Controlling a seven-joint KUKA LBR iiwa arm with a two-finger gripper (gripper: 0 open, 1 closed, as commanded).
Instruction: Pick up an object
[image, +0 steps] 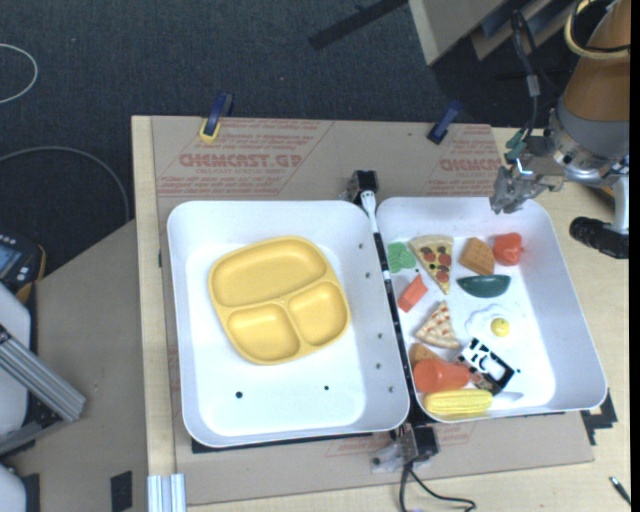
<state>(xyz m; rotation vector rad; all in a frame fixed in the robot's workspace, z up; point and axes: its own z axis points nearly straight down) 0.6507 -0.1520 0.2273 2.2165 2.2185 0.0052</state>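
The right bin (565, 300) holds several toy foods: a pizza slice (434, 256), a green piece (401, 256), a brown bread piece (477, 256), a red tomato (509, 247), a dark green leaf (484, 286), an orange-red block (412, 293), a second pizza slice (437, 325), a fried egg (493, 325), a red-orange piece (440, 376), a corn cob (458, 403) and a black-and-white item (486, 364). My gripper (510, 200) hangs over the bin's far right corner, above and slightly behind the tomato. Nothing shows between its fingers.
The left bin (190, 300) holds a yellow divided plate (278, 298). A black hinge bar (379, 260) runs between the bins. Clamps sit at the board's far edge, one yellow (211, 126) and one blue (442, 124). A metal rail (40, 375) lies at the left.
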